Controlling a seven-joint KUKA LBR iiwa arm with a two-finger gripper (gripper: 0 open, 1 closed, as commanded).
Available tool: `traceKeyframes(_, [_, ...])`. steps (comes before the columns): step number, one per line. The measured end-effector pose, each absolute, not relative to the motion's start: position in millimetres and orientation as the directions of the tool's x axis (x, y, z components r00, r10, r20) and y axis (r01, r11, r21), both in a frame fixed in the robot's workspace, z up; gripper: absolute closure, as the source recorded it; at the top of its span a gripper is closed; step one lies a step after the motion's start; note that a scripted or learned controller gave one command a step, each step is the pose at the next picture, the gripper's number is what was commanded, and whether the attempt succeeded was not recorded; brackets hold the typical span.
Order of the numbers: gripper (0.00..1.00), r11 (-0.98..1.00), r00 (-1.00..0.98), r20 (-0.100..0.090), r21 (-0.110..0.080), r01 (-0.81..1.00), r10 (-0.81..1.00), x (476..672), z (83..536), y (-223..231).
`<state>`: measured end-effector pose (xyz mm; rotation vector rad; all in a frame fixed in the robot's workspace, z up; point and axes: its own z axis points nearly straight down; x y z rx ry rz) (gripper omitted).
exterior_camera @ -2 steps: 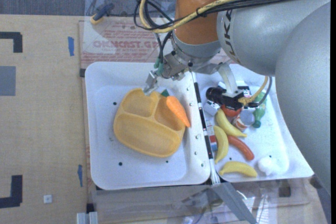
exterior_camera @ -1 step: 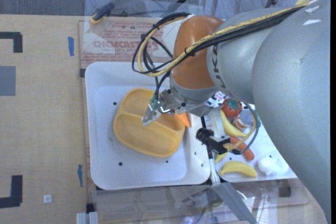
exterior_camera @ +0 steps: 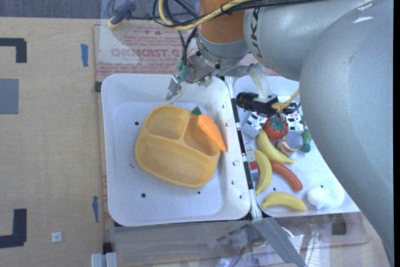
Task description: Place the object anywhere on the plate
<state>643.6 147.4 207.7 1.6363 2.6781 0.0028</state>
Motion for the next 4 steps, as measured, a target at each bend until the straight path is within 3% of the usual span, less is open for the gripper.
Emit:
traceKeyframes(1, [0.0,0.617,-0.617,-0.001,0.002,0.787,0.787,569.9,297,164])
traceKeyframes(2, [0.0,0.674,-0.674,0.0,0.0,0.739,0.739,516.1,201,134])
traceKeyframes(3, [1.0,0.673,-0.673,-0.002,0.005,0.739,0.739,517.5,211,134])
traceKeyframes(4, [1.0,0.583,-0.583,-0.002,0.003,0.813,0.813,590.8,205,143])
